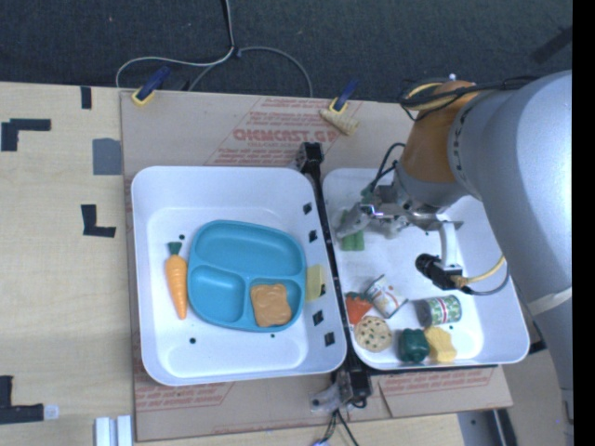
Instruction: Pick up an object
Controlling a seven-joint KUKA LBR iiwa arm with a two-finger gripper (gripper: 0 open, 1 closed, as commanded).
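A: What is sitting in the left bin (pixel 149 277)?

B: A blue divided plate (pixel 244 272) is lying in the middle, with a slice of toast (pixel 271 304) resting in its lower right section. A toy carrot (pixel 176 282) is lying just beside the plate's left edge, and a small yellow piece (pixel 314 282) is leaning against the bin's right wall.

A: And the right bin (pixel 497 342)?

B: Toys are crowding its near end: a cookie (pixel 372 334), a small tin (pixel 385 299), a green-labelled can (pixel 442 309), a dark green vegetable (pixel 413 345) and a yellow lump (pixel 441 347) touching it.

A: Where is the gripper (pixel 351 223) hanging?

B: It is reaching into the right bin's far left part. A small green block (pixel 351 242) is lying right under its tip; whether the block is being gripped, I cannot tell. The other toys are lying well apart from it.
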